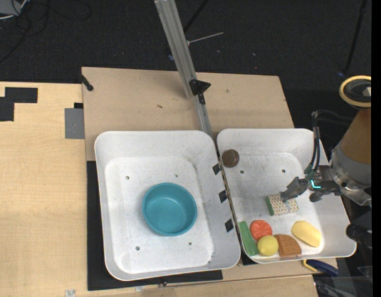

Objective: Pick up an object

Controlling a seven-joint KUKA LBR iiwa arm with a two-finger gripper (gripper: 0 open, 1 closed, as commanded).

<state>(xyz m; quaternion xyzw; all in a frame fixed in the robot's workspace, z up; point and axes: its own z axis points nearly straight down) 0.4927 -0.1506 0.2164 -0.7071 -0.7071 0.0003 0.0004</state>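
- Camera view: the gripper (294, 189) hangs low at the right of the frame, inside the right bin (265, 138), just above a speckled sponge (282, 205), likely its target; whether it is spread or pinched I cannot tell.
- Lower right, the tomato (260, 228), lemon (306, 232), yellow ball (268, 245) and bread (289, 245) crowd one corner, leaving the sponge easier to reach.
- Left bin (116, 144), centre-left: a blue bowl (170, 208); a brown ball (230, 158) sits well apart.

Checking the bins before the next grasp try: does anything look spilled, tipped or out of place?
Nothing stands out. The teal bowl sits upright in the left bin; the toy foods cluster in the right bin's near corner, and a brown ball lies apart.
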